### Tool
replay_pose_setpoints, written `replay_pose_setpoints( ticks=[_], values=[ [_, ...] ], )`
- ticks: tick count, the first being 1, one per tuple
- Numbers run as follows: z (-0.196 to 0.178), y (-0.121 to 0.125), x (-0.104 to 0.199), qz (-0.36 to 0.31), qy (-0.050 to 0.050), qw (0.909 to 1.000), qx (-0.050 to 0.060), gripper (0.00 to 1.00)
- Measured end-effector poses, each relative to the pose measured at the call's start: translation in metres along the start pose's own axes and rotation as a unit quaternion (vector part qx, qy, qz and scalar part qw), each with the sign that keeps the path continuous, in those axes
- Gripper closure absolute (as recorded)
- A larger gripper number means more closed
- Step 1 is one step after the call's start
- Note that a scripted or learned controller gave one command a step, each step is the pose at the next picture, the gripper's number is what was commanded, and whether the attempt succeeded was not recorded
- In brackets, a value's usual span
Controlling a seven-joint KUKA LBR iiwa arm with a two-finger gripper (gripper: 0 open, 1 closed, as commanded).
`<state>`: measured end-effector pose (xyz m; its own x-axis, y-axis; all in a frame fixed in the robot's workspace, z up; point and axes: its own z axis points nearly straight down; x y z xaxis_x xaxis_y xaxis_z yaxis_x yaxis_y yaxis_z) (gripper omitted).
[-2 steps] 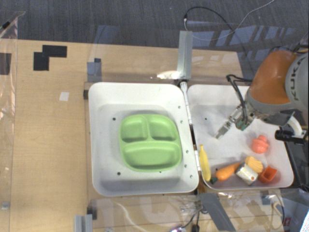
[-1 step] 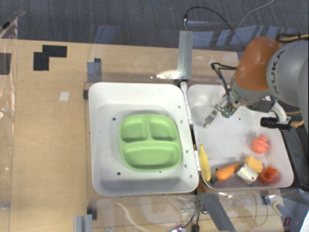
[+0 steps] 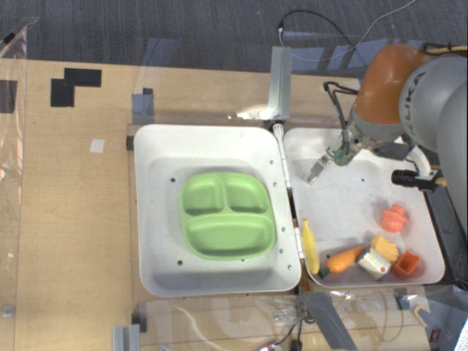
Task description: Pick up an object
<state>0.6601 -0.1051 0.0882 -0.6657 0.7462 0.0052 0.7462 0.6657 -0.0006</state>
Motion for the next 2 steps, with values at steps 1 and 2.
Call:
replay_pose_setpoints(
  ticks=[1, 2],
  values=[
    [-0.043, -0.012, -0.017, -0.089, -0.007, 0.9960, -0.004, 0.00],
    [0.000, 0.004, 0.012, -0.025, -0.006, 0.9997, -0.003, 0.00]
  ],
)
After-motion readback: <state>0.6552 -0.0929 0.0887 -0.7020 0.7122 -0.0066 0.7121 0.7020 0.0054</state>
